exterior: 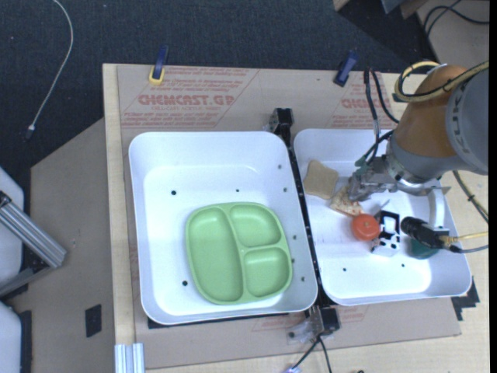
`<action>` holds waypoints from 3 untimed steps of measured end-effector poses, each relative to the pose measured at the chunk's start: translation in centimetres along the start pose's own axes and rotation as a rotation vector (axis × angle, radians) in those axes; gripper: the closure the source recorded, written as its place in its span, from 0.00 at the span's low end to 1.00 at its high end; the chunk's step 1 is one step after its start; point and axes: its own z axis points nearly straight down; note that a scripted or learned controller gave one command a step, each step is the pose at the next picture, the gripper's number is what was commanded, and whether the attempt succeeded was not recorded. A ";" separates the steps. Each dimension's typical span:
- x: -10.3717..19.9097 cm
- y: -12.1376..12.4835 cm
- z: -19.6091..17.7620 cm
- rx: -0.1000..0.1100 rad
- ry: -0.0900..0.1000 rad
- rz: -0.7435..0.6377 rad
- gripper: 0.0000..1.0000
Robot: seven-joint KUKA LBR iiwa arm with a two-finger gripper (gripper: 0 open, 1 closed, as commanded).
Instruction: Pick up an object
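In the right bin point(373, 282) a tan flat slab point(318, 179) lies near the left wall, and a smaller tan wedge point(342, 203) lies just below it. An orange-red round object point(365, 226) sits to the right of the wedge. Beside it are a small black-and-white thing point(388, 236) and a dark green thing point(425, 249). My gripper point(356, 189) reaches down from the right and hangs right over the upper edge of the tan wedge. The arm's body hides the tips.
The left bin point(155, 177) holds a light green divided plate point(237, 251) in its lower middle. A black divider edge point(299, 200) runs between the two bins. The bench's brown board point(202, 92) carries clamps along its far edge.
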 end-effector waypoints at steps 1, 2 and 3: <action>0.3 0.3 -6.4 0.008 -0.005 0.000 1.00; 0.3 0.5 -10.4 0.009 -0.005 0.001 1.00; 5.6 -1.1 -9.7 0.018 0.000 -0.003 1.00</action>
